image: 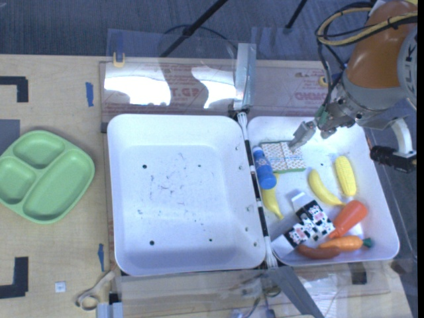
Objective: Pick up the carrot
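Hovering over the right bin (387, 240), your end effector (301, 138) is carrying nothing; its opening you cannot tell. You are approaching: the carrot (339, 244) is lying at the near corner, well apart.

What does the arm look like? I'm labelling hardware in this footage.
The arm is bulky and rounded, orange at its top and grey below, with yellow and black cables looping over it. It tapers to a slim grey gripper with a small green spot near the wrist.
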Controlling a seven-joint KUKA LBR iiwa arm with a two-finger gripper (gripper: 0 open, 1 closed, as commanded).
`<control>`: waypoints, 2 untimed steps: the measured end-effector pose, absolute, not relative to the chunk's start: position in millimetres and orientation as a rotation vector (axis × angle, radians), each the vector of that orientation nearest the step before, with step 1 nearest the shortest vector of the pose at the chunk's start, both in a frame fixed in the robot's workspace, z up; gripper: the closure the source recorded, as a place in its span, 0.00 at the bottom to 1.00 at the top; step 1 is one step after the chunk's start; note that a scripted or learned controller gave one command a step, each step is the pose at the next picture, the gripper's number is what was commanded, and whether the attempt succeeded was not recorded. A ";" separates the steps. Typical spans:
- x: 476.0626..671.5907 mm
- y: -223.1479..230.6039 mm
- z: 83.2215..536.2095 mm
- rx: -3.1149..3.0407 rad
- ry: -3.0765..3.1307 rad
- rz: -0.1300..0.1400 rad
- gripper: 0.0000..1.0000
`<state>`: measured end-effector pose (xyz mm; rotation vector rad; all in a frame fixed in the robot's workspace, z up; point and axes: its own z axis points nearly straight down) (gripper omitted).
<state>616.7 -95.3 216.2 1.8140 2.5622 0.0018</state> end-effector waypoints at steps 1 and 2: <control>593.7 -117.2 165.8 1.796 2.579 0.000 0.00; 595.1 -117.3 175.9 1.794 2.576 0.004 1.00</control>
